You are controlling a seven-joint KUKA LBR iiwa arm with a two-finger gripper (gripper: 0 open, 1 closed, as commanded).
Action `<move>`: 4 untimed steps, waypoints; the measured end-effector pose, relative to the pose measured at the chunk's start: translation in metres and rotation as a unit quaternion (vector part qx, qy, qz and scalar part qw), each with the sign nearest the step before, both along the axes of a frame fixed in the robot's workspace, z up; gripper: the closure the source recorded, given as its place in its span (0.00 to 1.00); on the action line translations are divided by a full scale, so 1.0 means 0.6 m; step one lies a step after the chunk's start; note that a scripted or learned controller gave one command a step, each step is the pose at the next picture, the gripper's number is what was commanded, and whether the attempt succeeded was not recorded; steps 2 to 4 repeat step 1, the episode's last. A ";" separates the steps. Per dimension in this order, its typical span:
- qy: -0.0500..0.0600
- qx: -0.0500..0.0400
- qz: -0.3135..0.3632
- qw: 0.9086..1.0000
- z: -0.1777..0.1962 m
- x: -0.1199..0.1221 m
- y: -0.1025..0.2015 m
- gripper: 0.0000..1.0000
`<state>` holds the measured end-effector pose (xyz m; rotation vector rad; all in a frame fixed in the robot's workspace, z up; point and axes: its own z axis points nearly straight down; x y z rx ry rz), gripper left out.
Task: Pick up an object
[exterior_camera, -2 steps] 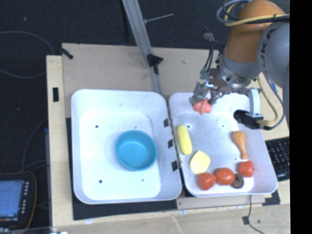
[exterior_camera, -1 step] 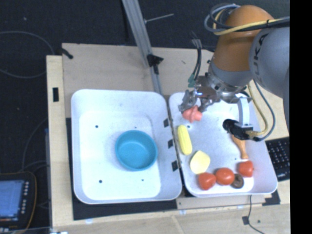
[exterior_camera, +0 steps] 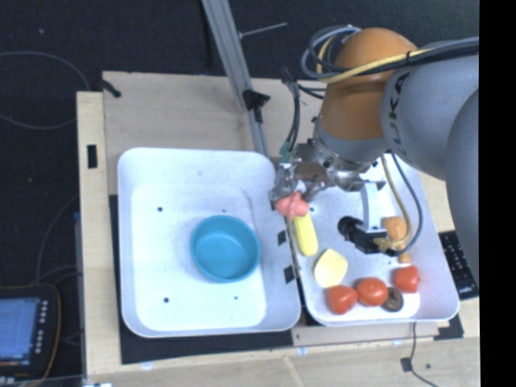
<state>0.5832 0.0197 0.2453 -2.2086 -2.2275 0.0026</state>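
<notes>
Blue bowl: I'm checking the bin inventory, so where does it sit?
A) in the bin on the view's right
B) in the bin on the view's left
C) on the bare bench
B: the blue bowl rests inside the white bin on the view's left.

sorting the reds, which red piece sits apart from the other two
The rightmost red piece, beside the brown item; the other two red pieces touch.

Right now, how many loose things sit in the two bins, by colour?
Blue bowl: 1
Pink piece: 1
Yellow pieces: 2
Red pieces: 3
Brown piece: 1
Orange piece: 1
Total: 9
</notes>
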 end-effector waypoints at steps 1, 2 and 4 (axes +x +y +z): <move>0.001 0.001 0.001 1.000 0.016 -0.048 0.075 1.00; 0.001 0.001 0.001 1.000 0.016 -0.048 0.075 1.00; 0.001 0.001 0.001 1.000 0.016 -0.048 0.075 1.00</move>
